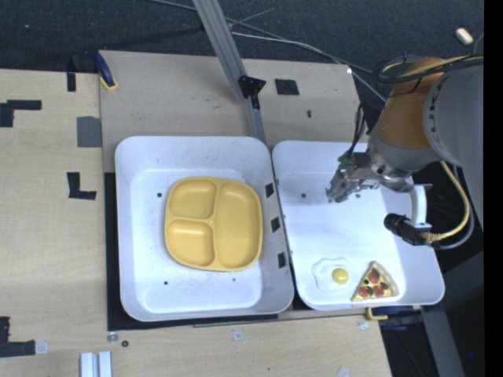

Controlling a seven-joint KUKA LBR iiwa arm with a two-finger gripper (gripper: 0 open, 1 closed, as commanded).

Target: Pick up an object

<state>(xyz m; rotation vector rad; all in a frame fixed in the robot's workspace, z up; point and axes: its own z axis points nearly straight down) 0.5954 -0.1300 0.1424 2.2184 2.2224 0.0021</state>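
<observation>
You were at the approach: the jaws (339, 192) hung over the right bin (314, 159), their state beyond telling, and next needed lowering toward the fried egg (332, 275) and pizza slice (375, 282), lower right.

- Pale wood-grain bench (47, 210), marked with black tape pieces (78, 185) and grey patches.
- Dark carpeted floor (94, 10) beyond the far edge, crossed by thin cables.
- Slanted grey metal post (224, 42).
- Blue-and-yellow clamp (104, 71) at bench corner.
</observation>
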